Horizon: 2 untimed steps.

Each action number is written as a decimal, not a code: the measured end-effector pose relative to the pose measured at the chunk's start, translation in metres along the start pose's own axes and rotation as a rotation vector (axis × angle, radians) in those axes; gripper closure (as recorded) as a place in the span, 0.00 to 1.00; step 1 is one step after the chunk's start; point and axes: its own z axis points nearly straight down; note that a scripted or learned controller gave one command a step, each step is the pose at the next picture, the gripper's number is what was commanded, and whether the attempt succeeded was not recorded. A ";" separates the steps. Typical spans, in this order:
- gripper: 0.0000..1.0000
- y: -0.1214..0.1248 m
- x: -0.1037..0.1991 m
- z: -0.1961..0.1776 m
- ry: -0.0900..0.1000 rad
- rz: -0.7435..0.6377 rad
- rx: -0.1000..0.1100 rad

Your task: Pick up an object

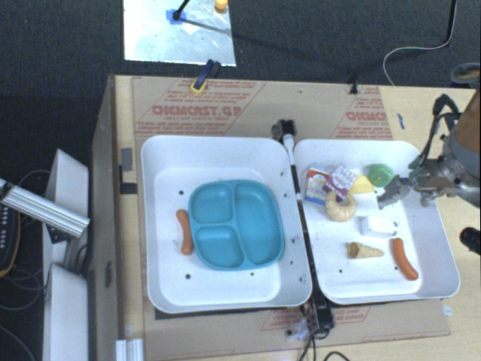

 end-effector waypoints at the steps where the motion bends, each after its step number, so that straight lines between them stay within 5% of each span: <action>1: 0.00 0.058 0.055 0.104 0.001 -0.001 0.003; 2: 0.00 0.074 0.041 0.172 0.000 0.002 0.001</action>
